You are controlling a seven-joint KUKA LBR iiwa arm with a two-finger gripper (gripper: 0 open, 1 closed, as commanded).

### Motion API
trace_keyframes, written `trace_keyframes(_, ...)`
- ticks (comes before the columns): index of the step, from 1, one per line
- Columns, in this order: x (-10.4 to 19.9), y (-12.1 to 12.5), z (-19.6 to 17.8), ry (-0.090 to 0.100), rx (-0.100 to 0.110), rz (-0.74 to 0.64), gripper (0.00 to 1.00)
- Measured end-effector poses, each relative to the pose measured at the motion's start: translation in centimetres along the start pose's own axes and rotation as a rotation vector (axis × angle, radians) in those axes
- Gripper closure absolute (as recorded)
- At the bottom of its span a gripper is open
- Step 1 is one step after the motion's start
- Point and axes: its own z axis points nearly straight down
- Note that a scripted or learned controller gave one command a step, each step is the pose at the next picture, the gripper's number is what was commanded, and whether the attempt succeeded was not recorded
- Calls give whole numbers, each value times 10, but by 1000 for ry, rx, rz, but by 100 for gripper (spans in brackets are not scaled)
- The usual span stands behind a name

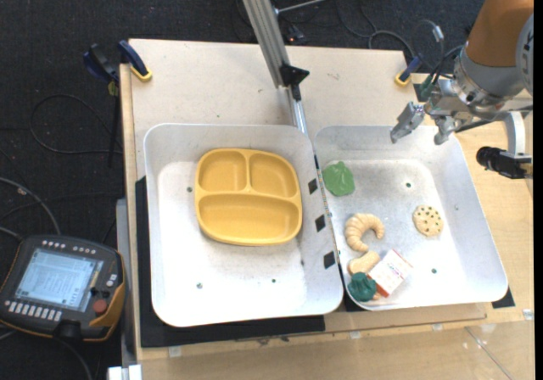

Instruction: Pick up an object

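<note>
Camera view — fingers [425, 126] apart, bare, over right bin [475, 200] rim.

You see the arm [501, 22] cut off by the right edge, beyond the right bin [475, 226]. Below the left bin [170, 285], the teach pendant [59, 285] screen is too small to read.

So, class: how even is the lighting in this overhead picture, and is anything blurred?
Camera view: soft, even light, with faint shadows beside the yellow tray and the croissant; the white bins look bright without harsh glare; the gripper looks slightly soft, while the cookie is fairly sharp.
</note>
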Motion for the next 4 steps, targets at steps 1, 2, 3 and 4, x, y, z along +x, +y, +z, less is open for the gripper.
trace_keyframes(1,0,0,0,0,0,0,0)
trace_keyframes(2,-4,3,45,0,2,2,0)
trace_keyframes(3,4,-4,96,1,4,1,0)
trace_keyframes(4,5,-4,133,0,3,0,0)
